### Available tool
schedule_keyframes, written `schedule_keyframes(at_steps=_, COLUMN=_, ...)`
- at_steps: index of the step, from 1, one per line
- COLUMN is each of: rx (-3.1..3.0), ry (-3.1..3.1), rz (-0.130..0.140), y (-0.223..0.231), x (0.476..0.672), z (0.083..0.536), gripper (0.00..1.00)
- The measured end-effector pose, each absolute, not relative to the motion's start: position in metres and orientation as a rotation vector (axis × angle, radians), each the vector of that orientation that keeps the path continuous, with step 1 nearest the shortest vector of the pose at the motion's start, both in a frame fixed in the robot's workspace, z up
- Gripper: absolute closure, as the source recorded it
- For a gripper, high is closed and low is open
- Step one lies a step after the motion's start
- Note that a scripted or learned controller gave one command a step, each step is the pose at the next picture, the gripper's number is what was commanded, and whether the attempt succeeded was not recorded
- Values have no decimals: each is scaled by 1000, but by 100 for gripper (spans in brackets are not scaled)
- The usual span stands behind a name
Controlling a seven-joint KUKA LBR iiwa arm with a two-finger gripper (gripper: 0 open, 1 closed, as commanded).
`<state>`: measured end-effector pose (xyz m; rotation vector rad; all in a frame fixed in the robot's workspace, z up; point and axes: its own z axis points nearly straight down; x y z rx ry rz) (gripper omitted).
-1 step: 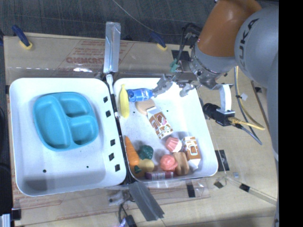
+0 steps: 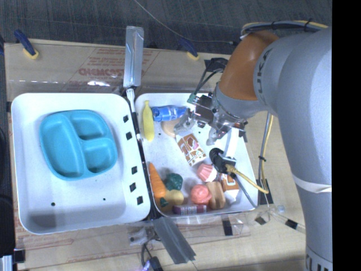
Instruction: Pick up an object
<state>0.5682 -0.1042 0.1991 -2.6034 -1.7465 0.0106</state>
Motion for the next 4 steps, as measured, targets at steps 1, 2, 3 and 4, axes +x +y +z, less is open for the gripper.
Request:
schedule_keyframes(at_steps=1, rx=-2180, ry=-2254, rz=5, y=-115, x=497, z=131, gripper=0)
schedule_keyframes(at_steps=2, rx=-1865, ry=-2525, rz=1, y=-101, x=507, z=104, gripper=0)
schedule_keyframes(at_steps=3, rx=-1801, ry=-2575, rz=1, y=-105, x=625, z=92, gripper=0)
schedule_keyframes(at_steps=4, rx=-1816, ry=-2530, rz=35, y=-104, x=649, z=90, gripper=0)
